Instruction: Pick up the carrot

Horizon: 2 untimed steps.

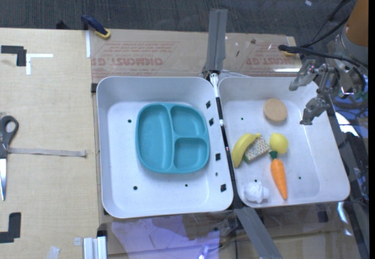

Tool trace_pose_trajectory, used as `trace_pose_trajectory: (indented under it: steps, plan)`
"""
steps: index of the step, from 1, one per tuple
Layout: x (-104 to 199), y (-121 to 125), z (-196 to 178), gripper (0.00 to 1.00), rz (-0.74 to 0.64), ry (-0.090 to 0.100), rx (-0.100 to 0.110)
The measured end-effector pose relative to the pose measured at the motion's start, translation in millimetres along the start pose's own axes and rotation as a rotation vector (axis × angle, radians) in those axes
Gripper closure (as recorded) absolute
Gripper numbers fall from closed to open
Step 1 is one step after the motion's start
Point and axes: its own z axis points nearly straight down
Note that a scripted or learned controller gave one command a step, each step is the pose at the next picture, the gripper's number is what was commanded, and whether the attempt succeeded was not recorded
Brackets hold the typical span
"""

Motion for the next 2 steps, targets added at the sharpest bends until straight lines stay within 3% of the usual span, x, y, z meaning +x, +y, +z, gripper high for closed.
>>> trace_pose_trajectory:
  steps: [1, 2]
  plan:
    - [76.3, 15.2, 112.6, 0.00, 0.042, 0.002, 0.000]
    - [103.7, 27.4, 195.5, 0.00, 0.014, 0.000, 0.000]
